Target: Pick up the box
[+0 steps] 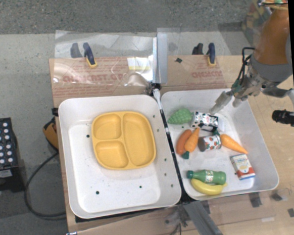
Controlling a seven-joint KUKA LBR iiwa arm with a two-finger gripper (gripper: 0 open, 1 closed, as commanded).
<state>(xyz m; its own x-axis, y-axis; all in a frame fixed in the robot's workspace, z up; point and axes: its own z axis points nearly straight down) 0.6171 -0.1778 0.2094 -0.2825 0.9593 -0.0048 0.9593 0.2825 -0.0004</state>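
Below the gripper (221,102), toward the near wall of the right bin (263,146), the box (242,166) lies flat and well apart from the tool. Whether the tool is spread or pressed together cannot be told. A good approach would travel past the black-and-white carton (206,120) just beside the tip, clear the carrot (232,143) between, then descend straight, straddling the box's short sides.
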